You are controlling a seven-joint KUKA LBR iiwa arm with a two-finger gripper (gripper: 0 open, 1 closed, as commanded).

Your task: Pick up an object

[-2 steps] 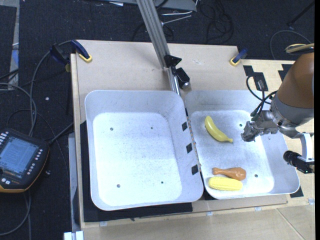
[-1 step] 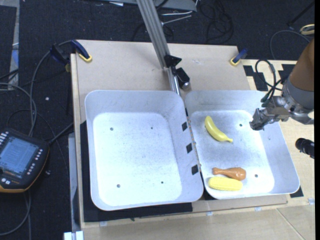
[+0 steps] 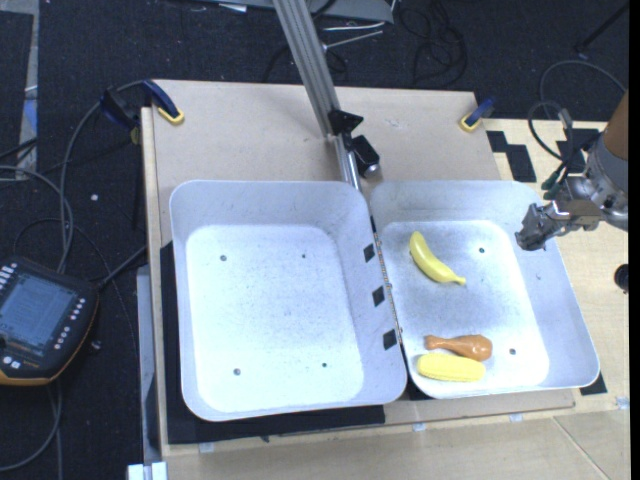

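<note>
A yellow banana (image 3: 435,260) lies in the upper middle of the right bin (image 3: 560,318). Near that bin's front edge rest a brown drumstick-shaped toy (image 3: 462,345) and, just below it, a yellow oblong object (image 3: 451,368). My gripper (image 3: 533,231) hangs at the right bin's upper right rim, to the right of the banana and apart from it. No object shows between its dark tips.
The left bin (image 3: 200,268) sits beside the right one, with a row of black clips (image 3: 380,293) along the shared divider. A slanted metal pole (image 3: 310,58) rises behind the bins. A teach pendant (image 3: 35,318) lies off the bench at left.
</note>
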